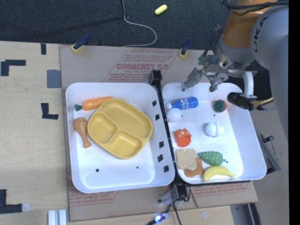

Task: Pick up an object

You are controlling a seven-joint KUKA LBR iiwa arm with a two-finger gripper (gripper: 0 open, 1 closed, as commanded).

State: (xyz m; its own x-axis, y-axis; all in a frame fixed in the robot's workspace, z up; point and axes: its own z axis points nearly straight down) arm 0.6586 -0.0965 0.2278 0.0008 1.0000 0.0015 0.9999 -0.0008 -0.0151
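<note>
Currently on the bench: two white bins side by side, contents as follows.

Left bin (75,172): yellow divided tray (120,127) at centre; toy carrot (95,102) just above its upper left edge; toy drumstick (82,130) to its left.

Right bin (246,146): blue bottle (184,103) lying on its side near the top left corner, with a white ball (174,115) touching or just below it; green-and-red round item (219,105) near the top right; second white ball (211,130) mid-bin; red tomato-like piece (183,136) left of centre; slice of toy bread (186,159), green grape bunch (210,158) and banana (218,173) grouped along the bottom edge.

Gripper (202,81): above the top edge of the right bin, fingers spread apart, nothing between them. It stands up and right of the blue bottle, apart from it.

Task status: not begun in effect. No object is lifted; all items rest in their bins. Remaining, by my judgement: descend onto a candidate, likely the bottle or the round item nearest, close the fingers, lift clear.

Off-bench: a small yellow item (161,9) on the dark floor beyond.
</note>
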